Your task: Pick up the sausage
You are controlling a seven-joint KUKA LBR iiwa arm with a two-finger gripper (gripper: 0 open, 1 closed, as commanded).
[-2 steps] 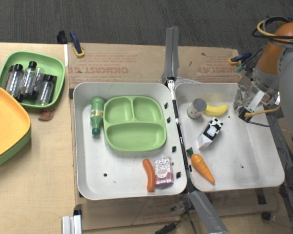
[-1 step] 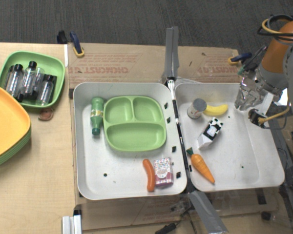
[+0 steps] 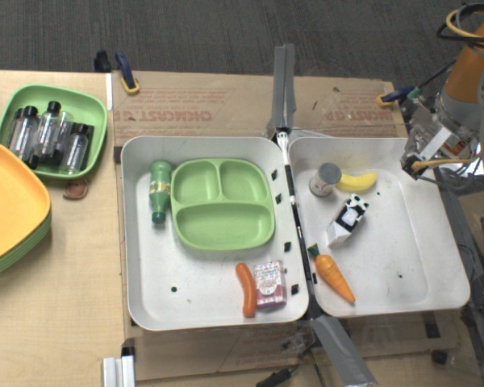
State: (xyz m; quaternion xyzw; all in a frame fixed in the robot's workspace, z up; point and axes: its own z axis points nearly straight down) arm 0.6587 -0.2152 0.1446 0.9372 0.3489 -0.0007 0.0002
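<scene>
Sausage [image 3: 248, 289] lies near the front edge of the left bin [image 3: 137, 240], far to the left of the pincer [image 3: 420, 161] and nearer the camera, touching a small pink-patterned packet [image 3: 269, 285] whose print is too small to read. Across the divider, in the right bin [image 3: 419, 256], a carrot [image 3: 335, 277] rests by the front left corner, with a black-and-white carton [image 3: 348, 218] beyond it, its lettering unreadable. Closer to the pincer's level sit a yellow banana [image 3: 356, 181] and a grey-capped jar [image 3: 325, 179], both to its left. A green divided plate [image 3: 223, 203] and green bottle [image 3: 159, 190] occupy the left bin. The pincer hangs over the right bin's far right corner; whether it is open or closed cannot be told. Behind the bins, cardboard [image 3: 194, 111] bears reversed red print, apparently "CHEMCRTZ".
</scene>
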